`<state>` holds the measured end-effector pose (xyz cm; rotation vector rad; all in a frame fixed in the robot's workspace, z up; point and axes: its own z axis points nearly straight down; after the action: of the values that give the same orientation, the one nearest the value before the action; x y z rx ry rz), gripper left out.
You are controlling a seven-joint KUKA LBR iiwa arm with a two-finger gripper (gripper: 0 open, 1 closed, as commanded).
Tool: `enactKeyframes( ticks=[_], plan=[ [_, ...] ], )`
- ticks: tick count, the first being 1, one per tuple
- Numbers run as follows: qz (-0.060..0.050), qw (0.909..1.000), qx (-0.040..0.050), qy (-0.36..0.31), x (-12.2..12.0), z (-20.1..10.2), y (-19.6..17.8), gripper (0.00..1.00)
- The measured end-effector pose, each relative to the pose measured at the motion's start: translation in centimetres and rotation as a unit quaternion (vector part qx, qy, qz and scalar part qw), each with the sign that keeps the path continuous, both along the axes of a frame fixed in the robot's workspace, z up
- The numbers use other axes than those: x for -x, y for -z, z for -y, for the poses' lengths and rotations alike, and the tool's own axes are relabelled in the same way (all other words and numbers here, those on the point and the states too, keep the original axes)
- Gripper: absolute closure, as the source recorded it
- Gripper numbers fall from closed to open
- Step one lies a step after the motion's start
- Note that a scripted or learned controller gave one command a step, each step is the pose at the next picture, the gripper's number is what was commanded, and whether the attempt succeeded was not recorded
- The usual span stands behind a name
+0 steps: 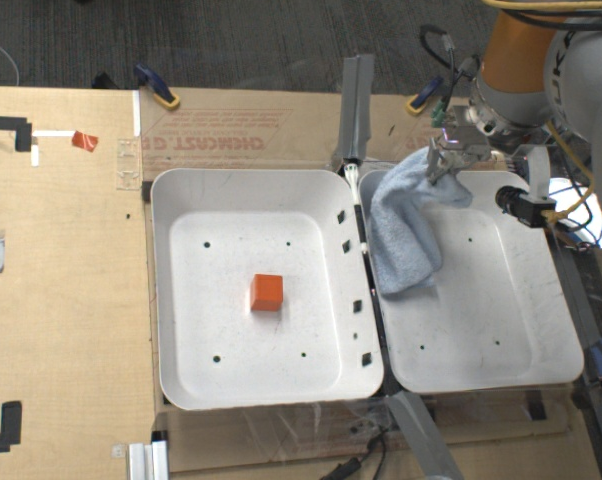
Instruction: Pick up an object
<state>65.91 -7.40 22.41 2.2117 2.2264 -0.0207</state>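
- Claw (443,164) pinches the top corner of the blue-grey towel (403,230); its fingertips are half buried in the folds.
- Soft, crumpled, the towel hangs over the right bin (501,358), along its left wall.
- Left of the towel, a small orange cube (267,292) sits in the left bin (181,368).

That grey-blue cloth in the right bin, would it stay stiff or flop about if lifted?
Probably floppy: the cloth lies in soft folds, draped over the right bin's left wall. Likely light, being thin fabric. Raised by the corner under the pincer, it would likely hang and drag rather than lift flat.
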Motion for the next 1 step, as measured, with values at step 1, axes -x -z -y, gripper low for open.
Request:
enactKeyframes(
  ticks=[1],
  plan=[
    [-0.001, 1.0, 0.0011, -0.001, -0.01, 0.03, -0.8, 1.0]
  ],
)
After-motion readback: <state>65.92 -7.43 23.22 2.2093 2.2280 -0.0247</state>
